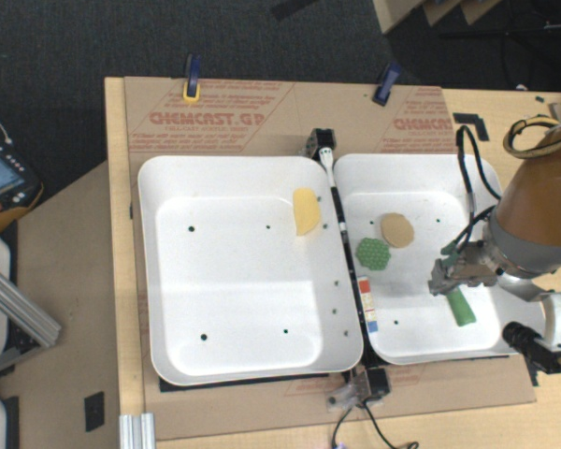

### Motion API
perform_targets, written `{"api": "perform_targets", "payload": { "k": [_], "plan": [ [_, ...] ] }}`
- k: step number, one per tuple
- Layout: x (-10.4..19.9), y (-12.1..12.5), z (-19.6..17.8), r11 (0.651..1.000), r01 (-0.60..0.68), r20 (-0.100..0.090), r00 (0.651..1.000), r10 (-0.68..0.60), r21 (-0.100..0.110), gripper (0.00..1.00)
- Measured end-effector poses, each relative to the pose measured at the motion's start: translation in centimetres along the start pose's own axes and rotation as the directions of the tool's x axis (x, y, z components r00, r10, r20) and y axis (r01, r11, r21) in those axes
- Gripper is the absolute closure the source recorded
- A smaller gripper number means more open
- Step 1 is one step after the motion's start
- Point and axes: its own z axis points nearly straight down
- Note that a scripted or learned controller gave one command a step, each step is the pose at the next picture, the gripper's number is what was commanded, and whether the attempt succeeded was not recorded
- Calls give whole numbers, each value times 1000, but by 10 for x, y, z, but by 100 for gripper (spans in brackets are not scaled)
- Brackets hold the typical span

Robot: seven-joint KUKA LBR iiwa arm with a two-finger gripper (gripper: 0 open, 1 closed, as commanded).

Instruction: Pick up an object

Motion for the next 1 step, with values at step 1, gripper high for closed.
{"api": "perform_targets", "payload": {
  "k": [1],
  "plan": [
    [76,3,-72,1000,11,0,1000,-11,-15,100]
  ]
}}
